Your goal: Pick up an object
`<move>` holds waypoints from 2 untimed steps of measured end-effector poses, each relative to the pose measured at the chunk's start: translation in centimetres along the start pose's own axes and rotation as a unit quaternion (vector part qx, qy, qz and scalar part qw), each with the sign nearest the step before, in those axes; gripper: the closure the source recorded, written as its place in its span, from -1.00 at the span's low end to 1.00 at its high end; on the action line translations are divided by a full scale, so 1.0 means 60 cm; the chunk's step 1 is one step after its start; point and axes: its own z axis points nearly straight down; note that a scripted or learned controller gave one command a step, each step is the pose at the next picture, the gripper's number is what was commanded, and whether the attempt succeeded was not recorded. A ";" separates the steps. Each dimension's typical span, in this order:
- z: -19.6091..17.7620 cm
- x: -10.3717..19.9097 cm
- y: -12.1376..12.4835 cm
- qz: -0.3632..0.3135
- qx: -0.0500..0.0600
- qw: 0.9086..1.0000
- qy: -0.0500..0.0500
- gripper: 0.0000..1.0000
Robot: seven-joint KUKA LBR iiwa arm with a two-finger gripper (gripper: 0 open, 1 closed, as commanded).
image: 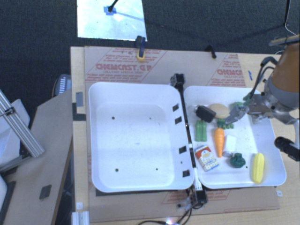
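Note:
The right bin point(269, 139) holds several small objects. Among them are a black block point(205, 113), a tan round piece point(219, 109), a green ridged piece point(200, 130) and an orange carrot point(219, 142). There are also a white block point(230, 142), a red and white box point(206, 157), a dark green lump point(237, 161) and a yellow corn-like piece point(257, 168). My gripper point(233, 116) hangs low over the bin's upper middle, just right of the tan piece and above the carrot's top. Nothing visibly sits in it.
The left bin point(101, 172) lies beside the right one, with a black-clipped divider point(185, 130) between them. The arm's grey body point(283, 86) enters from the right over the bin's far corner. Cardboard point(122, 67) underlies both bins.

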 end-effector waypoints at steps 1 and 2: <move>0.245 0.003 -0.009 0.000 -0.011 1.000 -0.002 -1.00; 0.279 -0.033 0.136 -0.001 -0.005 1.000 -0.002 -1.00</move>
